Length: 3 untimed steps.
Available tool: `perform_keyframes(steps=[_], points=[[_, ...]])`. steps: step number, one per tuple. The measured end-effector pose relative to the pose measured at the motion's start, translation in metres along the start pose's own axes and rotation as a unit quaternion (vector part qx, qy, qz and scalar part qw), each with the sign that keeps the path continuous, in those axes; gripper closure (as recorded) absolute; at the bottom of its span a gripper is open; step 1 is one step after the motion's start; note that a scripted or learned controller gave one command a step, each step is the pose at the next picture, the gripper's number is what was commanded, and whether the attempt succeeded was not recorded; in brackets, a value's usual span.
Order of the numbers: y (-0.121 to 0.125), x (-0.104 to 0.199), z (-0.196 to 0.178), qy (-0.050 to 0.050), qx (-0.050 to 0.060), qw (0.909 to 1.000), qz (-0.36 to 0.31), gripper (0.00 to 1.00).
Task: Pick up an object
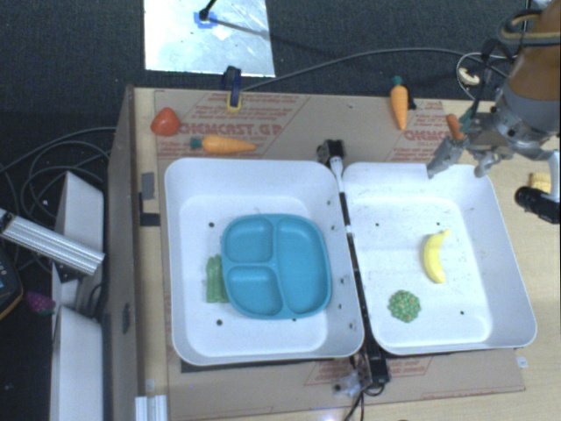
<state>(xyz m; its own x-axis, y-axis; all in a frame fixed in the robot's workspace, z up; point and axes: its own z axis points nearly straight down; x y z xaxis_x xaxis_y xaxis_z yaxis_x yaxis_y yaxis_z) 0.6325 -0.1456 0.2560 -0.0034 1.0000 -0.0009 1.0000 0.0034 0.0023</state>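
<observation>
Robotics lab, 2 white bins (pixel 263 175) on bench, loose cables (pixel 53 160)

Both bins (pixel 263 182) smooth white plastic, slight sheen. Blue tray (pixel 276 266) inside left bin matt plastic. Banana (pixel 434 257) glossy plastic look. Board (pixel 289 117) beneath bins printed cardboard, matt. Foil sheet (pixel 209 24) beyond board shiny, crinkled.

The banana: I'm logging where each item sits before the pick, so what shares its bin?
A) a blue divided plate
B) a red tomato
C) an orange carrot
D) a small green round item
D: the banana lies in the right-hand bin with a small green round item nearer the front; the blue divided plate is in the left-hand bin.
</observation>
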Motion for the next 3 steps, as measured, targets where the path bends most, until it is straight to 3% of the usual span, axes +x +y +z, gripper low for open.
perform_keyframes(steps=[1, 2, 3], points=[[-0.054, -0.021, 0.077, 0.000, 0.002, 1.0000, 0.001, 0.00], [-0.048, -0.023, 0.172, 0.000, 0.000, 1.0000, 0.001, 0.00], [-0.047, -0.024, 0.161, 0.000, -0.001, 1.0000, 0.001, 1.00]])
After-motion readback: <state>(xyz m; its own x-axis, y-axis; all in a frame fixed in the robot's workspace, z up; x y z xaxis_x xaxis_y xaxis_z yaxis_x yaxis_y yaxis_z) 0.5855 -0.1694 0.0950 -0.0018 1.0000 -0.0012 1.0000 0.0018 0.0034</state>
